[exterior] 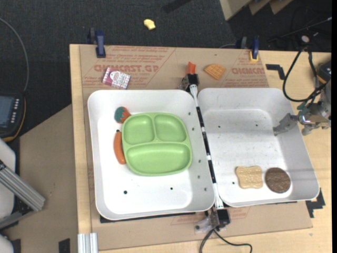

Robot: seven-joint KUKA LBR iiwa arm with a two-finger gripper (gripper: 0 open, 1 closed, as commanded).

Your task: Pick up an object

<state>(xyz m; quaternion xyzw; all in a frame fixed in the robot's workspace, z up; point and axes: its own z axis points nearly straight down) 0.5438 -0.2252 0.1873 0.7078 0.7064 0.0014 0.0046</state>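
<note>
Camera view is showing a light, stiff tan toast slice (249, 176) lying flat at five o'clock, needing an edge pinch; hand (287, 124) state unclear.

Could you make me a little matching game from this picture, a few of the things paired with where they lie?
Things:
1. green divided plate
2. brown round cookie
3. orange sausage
4. waffle-like cracker

Places:
A. on the cardboard behind the bins
B. middle of the left bin
C. near corner of the right bin, beside a tan biscuit
D. against the plate's left edge

Pairs: 1-B, 2-C, 3-D, 4-A
</note>
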